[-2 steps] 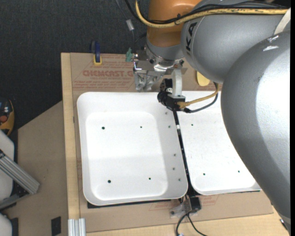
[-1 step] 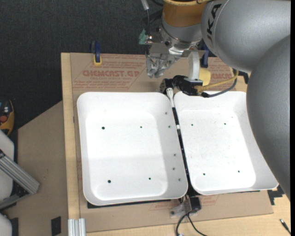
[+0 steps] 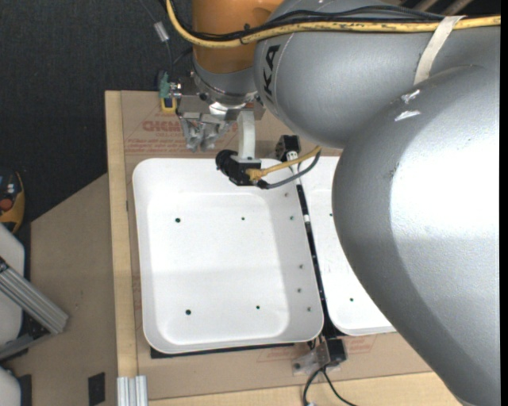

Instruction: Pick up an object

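My gripper hangs over the far rim of the left white bin, near its back edge. It sits below the orange band of the arm. I see nothing held at its tip. A black fitting with a yellow cable hangs just right of it, over the bin's back edge. The left bin's floor shows plain white with a few small dark dots. The big grey arm hides most of the right bin, so what lies in it cannot be seen.
Both bins rest on a brown board. A black divider strip runs between them. A metal rail lies at the lower left, off the bench. A small connector and cable sit at the front edge.
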